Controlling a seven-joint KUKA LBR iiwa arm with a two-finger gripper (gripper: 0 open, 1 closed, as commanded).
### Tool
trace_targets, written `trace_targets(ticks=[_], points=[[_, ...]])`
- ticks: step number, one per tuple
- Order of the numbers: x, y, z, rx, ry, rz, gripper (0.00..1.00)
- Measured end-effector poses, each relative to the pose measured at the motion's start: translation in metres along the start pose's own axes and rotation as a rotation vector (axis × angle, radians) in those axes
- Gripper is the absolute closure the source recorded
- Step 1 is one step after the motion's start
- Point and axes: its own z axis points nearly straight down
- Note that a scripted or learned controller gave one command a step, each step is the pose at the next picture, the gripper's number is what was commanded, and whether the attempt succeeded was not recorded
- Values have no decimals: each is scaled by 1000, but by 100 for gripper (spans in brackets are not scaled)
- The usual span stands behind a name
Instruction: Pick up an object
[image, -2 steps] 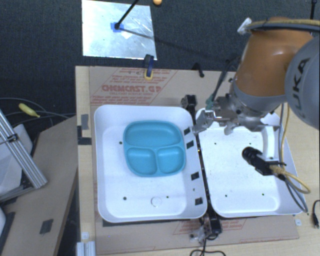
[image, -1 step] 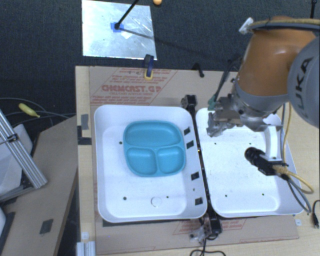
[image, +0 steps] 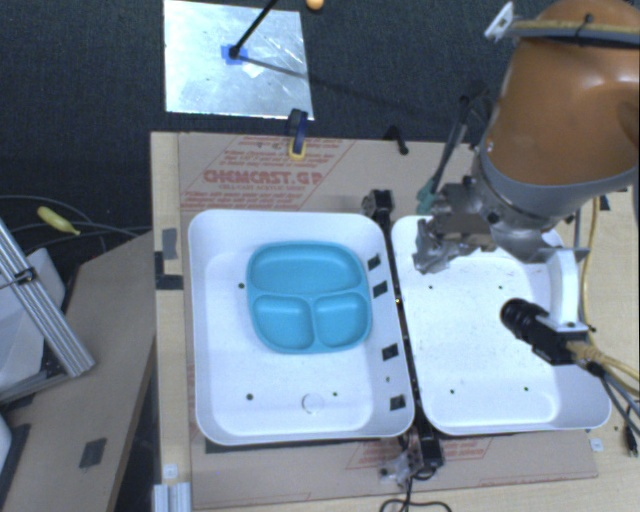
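A light blue divided plate (image: 305, 297) with three compartments lies flat in the middle of the left bin (image: 215, 400). My gripper (image: 432, 252) hangs low over the far left corner of the right bin (image: 480, 400), under the grey wrist and its large orange band (image: 565, 90). It is well apart from the plate, across the wall between the two bins. Nothing shows in its grasp.
A black cylinder on a white bracket (image: 538, 330) sticks out over the right bin's right side. A faint round mark (image: 313, 403) lies near the left bin's front. A shiny metal sheet (image: 238, 60) sits behind the bench, and an aluminium frame (image: 40, 310) stands at the left.
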Motion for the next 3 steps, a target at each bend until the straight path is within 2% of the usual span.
trace_targets(ticks=[1, 2, 3], points=[[21, 2, -44, 3, -1, 3, 100], [46, 2, -26, 5, -2, 3, 100], [53, 2, -45, 4, -2, 4, 100]])
